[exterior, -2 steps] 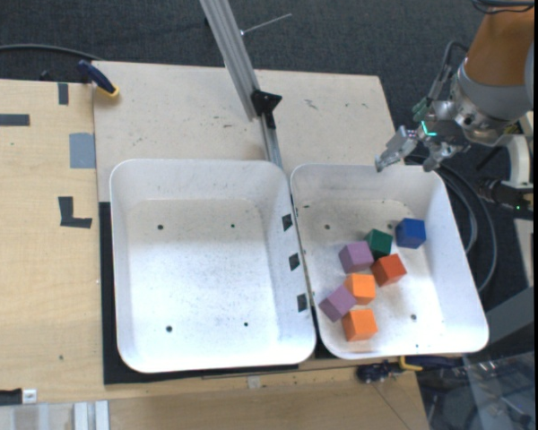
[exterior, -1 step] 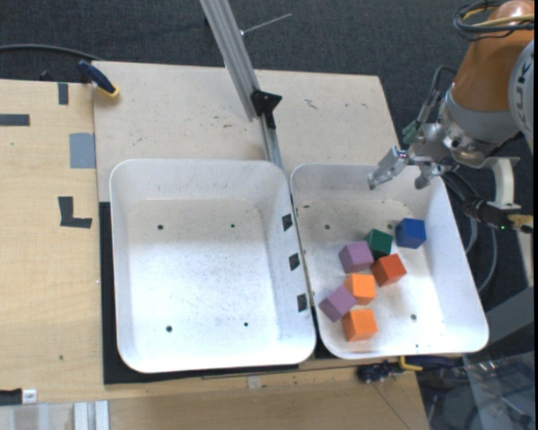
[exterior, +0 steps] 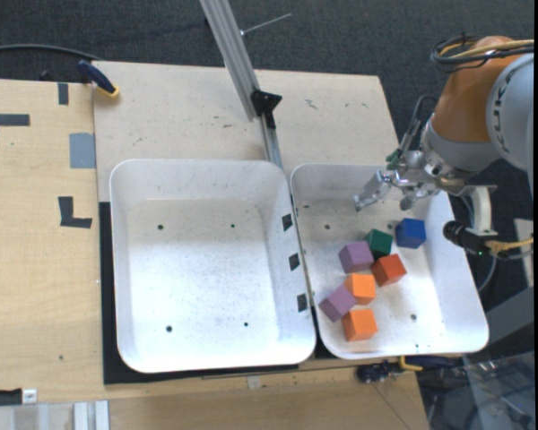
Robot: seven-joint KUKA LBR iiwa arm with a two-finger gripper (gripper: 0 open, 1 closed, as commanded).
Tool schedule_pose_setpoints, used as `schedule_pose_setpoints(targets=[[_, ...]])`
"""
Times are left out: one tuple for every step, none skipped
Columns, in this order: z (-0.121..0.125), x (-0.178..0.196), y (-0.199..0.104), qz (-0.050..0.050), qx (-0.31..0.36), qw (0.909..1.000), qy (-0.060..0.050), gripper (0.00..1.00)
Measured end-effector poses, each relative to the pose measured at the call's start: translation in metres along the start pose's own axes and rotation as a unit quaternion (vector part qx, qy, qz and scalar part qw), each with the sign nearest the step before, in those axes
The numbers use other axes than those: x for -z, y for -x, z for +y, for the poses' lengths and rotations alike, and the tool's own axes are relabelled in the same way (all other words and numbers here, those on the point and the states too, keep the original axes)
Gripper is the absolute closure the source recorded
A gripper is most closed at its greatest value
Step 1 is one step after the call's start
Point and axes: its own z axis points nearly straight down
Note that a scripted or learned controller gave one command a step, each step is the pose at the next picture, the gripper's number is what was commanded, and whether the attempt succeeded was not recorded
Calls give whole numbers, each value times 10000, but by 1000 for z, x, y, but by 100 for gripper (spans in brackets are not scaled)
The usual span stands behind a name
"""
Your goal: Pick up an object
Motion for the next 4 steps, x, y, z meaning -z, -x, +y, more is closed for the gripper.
schedule_pose_setpoints(targets=[[-9,-47,0,-1,0,10000,3,0],[-7,-34,-1,1,8,10000,28,100],[2,26,-3,-7,5,10000,67,100],[3,80,-3,-7,4,10000,66,100]])
